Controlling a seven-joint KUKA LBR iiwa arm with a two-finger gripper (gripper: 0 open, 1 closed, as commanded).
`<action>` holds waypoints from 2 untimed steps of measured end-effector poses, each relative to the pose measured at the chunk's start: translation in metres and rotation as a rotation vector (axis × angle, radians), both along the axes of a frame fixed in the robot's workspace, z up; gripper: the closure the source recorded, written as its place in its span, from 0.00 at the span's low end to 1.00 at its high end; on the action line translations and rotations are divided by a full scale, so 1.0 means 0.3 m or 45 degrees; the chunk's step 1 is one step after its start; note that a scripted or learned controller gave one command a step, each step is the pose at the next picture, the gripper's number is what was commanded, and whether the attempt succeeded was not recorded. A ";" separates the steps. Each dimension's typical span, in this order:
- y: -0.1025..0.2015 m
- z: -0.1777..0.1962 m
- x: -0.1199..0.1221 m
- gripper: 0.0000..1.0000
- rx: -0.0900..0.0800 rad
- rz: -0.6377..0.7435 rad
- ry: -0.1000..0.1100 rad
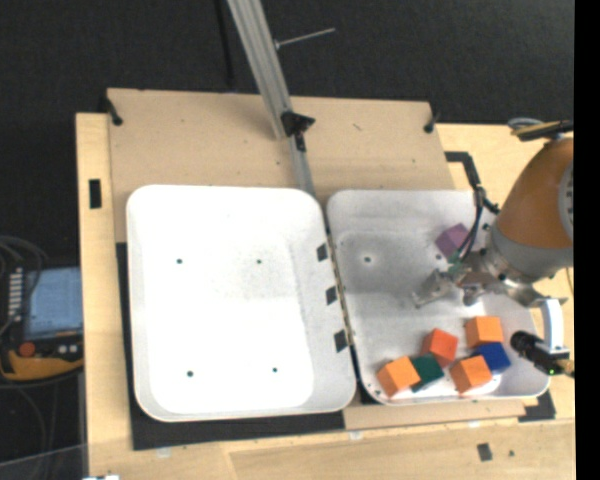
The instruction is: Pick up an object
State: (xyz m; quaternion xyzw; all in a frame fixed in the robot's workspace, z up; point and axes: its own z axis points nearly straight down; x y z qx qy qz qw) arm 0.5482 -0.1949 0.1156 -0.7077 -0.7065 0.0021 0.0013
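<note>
Blocks lie in the right bin (380, 230): a purple block (452, 238) far and right, and a cluster in the near right corner of four orange blocks (442, 344), a green block (427, 370) and a blue block (493, 356). The tool (450, 284) sits low between them, just near of the purple block and apart from the cluster. It looks like the approach step, with nothing seen in its grip; whether it is spread or closed I cannot tell through the blur. Next it must settle over one block and close. The left bin (225, 298) and right bin share the counter (270, 108).
</note>
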 end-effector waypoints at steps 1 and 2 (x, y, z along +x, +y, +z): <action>0.000 0.049 0.010 1.00 0.002 -0.008 -0.013; 0.018 0.219 -0.009 1.00 0.000 0.004 -0.015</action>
